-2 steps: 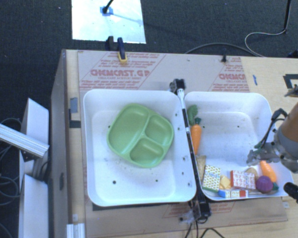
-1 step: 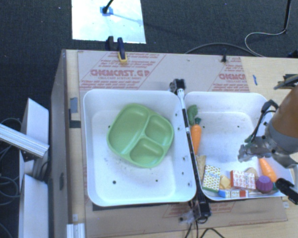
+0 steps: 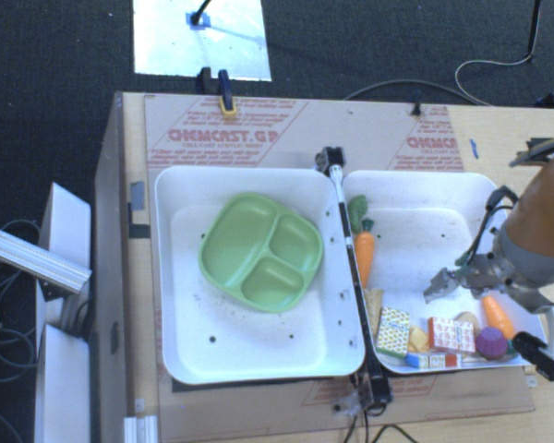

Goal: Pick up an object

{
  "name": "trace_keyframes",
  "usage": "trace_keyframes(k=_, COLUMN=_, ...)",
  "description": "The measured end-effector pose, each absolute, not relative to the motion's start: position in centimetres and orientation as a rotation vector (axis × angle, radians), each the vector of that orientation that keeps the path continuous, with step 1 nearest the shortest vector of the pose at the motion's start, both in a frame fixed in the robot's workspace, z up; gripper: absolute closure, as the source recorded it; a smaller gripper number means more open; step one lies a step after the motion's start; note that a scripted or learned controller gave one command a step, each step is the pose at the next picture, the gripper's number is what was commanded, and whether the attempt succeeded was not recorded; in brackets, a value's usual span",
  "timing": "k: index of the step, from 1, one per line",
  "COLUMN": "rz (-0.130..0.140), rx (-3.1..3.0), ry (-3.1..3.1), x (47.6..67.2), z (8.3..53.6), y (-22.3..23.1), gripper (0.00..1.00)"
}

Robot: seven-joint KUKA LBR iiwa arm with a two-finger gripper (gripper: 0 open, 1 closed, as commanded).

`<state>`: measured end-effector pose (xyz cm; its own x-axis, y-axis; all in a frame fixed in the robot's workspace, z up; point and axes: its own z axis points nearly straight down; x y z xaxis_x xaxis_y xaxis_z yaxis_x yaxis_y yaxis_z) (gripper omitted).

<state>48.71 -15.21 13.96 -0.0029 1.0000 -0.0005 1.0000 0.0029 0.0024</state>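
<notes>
1. Left bin (image 3: 180, 340): green divided plate (image 3: 261, 251) at centre, well apart from the arm; no risk.
2. Right bin (image 3: 415, 212): toy carrot (image 3: 363, 253) at 9 o'clock; boxes and toys (image 3: 440, 336) crowded at 6 o'clock.
3. Gripper (image 3: 451, 282): at 3 o'clock, above the pile, fingers seemingly apart with nothing between them, though blurred. Risk: descending into packed items, it may nudge neighbours or close on an edge and slip.
</notes>
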Motion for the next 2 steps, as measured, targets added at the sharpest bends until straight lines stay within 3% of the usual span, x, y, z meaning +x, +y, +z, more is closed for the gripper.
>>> trace_keyframes(k=1, rz=0.002, rx=2.218, ry=2.222, x=48.71, z=8.44, y=-18.98, gripper=0.00)
trace_keyframes(k=2, rz=0.009, rx=2.219, ry=2.229, x=48.83, z=8.51, y=-19.55, gripper=0.00)
